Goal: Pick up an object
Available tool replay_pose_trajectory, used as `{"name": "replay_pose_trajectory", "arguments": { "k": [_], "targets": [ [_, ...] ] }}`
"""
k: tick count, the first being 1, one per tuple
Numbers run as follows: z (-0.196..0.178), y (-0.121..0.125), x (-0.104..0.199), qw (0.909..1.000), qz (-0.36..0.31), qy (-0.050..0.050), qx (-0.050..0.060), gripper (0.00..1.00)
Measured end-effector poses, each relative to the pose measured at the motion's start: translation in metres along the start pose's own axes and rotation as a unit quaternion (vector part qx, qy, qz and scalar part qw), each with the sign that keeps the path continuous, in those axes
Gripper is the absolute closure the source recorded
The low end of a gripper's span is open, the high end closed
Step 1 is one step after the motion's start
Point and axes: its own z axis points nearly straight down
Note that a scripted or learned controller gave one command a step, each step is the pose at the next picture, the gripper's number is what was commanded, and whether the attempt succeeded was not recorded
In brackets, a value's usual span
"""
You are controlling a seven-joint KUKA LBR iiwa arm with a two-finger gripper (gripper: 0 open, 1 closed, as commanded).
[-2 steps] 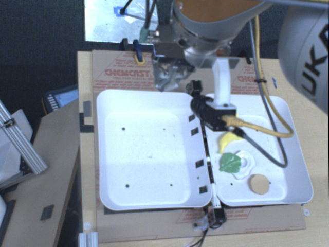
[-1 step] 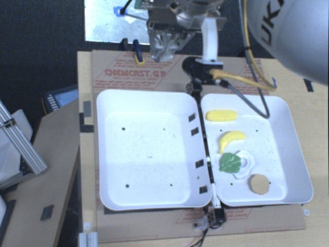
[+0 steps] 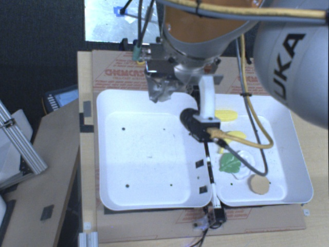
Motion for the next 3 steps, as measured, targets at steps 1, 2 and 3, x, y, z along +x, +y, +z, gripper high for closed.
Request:
{"name": "replay_pose_trajectory", "arguments": {
  "k": [1, 2, 3],
  "targets": [
    [-0.014, 0.067, -0.002, 1.0, 0.003, 0.001, -0.005, 1.0],
    [-0.072, 0.157, -0.003, 1.0, 0.003, 0.002, -0.009, 1.0],
    [0.07, 0.073, 0.0, 1.0, 0.001, -0.002, 0.006, 1.0]
  ]
}}
